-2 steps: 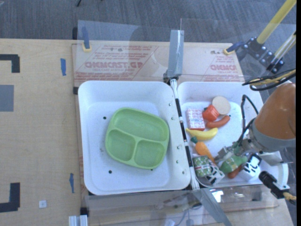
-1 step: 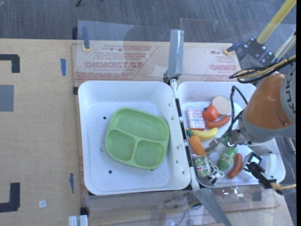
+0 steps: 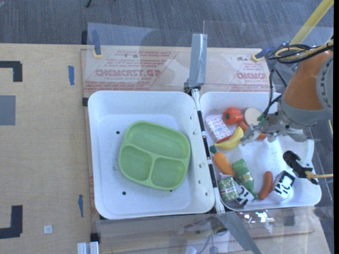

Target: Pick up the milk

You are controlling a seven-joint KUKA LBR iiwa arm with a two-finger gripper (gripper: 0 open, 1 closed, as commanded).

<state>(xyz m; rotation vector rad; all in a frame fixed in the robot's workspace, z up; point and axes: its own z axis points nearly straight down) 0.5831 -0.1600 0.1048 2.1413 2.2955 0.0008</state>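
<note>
**Asker:** Where is your claw right now?

**Me:** My claw [image 3: 260,130] hangs over the far half of the right bin [image 3: 273,155]. It is just beside the raised tip of the banana [image 3: 231,140] and near a pale round piece [image 3: 252,115]. Something small and orange-red sits right by it, but I cannot make out what that is.

**Asker:** Is it spread or pressed together?

**Me:** I cannot tell. From this slant my own grey wrist blurs that part.

**Asker:** And the milk?

**Me:** I take the milk [image 3: 283,185] to be the white carton with black patches. It lies in the near right corner of that same bin, well apart from my claw. A reddish-brown sausage [image 3: 266,184] lies tilted just beside it, on the side toward the middle of the bin.

**Asker:** What else is in there with it?

**Me:** A tomato [image 3: 232,115] sits at the far side, next to a pink-and-white packet [image 3: 215,126]. Below the banana come a carrot [image 3: 223,164] and a green bottle [image 3: 242,170]. A green packet [image 3: 229,189] with a black-and-white label lies close to the wall between the bins.

**Asker:** And the other bin?

**Me:** The left bin [image 3: 106,142] holds a green plate [image 3: 154,155] lying flat, divided into three compartments.
</note>
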